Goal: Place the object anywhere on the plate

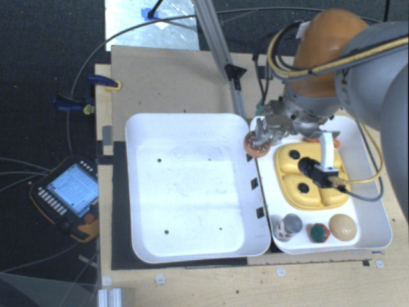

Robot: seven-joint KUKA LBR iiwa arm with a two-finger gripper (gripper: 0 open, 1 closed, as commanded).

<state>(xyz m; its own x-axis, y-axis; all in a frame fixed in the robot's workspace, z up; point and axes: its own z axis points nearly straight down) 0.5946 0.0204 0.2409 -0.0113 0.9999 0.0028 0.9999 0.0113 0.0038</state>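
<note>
Hand (pixel 259 133) hangs over the seam between the two bins, grasping a small round brownish object (pixel 257 146) that shows just under its fingers. By my reading the pickup is done and the placing is left: the yellow plate (pixel 311 183) sits in the right bin (pixel 377 216), just beside the hand, and the object is not yet on it

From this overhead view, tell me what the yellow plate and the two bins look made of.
Yellow plate: likely moulded plastic, smooth with a soft sheen and rounded sections. Left bin and right bin: probably thin plastic, matte white with rounded rims; the view leaves it open.
</note>
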